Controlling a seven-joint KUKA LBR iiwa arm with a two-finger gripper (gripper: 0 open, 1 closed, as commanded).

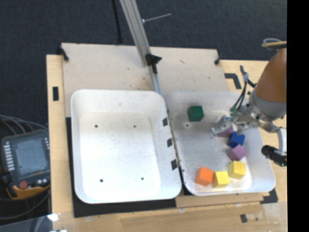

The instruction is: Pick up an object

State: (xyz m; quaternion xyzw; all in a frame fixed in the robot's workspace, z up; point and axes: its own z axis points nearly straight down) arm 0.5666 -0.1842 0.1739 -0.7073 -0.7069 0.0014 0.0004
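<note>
Fingers [226, 128] sit low, seemingly touching the blue cube [236, 139].

Dark carpet floor [58, 13] — wooden bench [55, 129] — teach pendant [25, 161] left.

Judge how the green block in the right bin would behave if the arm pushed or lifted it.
The green block looks like a flat-faced cube, so it would probably slide, not roll. It sits alone on the right bin floor, away from the other blocks, so a push should not jam. It seems rigid and likely light for its size.
</note>
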